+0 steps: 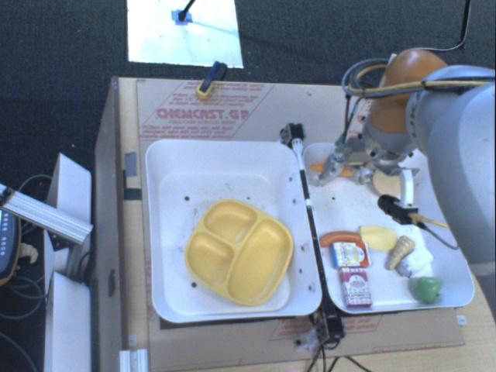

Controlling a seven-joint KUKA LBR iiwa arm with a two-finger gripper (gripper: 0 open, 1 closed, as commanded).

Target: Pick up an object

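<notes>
The task named no particular object; the candidates all lay in the right-hand shallow white bin [465, 289]. Nearest the gripper, an orange carrot-like piece [339, 170] lay on the bin floor at the far end, with a pale round item [385, 183] just beside it, partly under the wrist. Toward the near end lay a red-and-orange hot-dog-shaped toy [346, 240], a yellow lemon-like lump [378, 237], a small red printed box [354, 277], a tan ridged cone [401, 251], a white crumpled piece [418, 263] and a green pepper-like toy [425, 288]; these stood close together, some touching.

The two-finger gripper [335, 163] hung low over the far end of that bin, just above or at the carrot-like piece; whether it touched the piece could not be judged. Its metal parts were too small and blurred to resolve, so whether it was open or closed could not be told, and no object was seen between the fingers.

By this evidence the pick was not yet done: every object rested in the bin, and closing on one and lifting it remained.

Outward, the left-hand shallow white bin [163, 161] held a yellow three-compartment plastic plate [239, 251], lying flat and well apart from the gripper. Both bins sat on a brown printed cardboard sheet [232, 107].
</notes>
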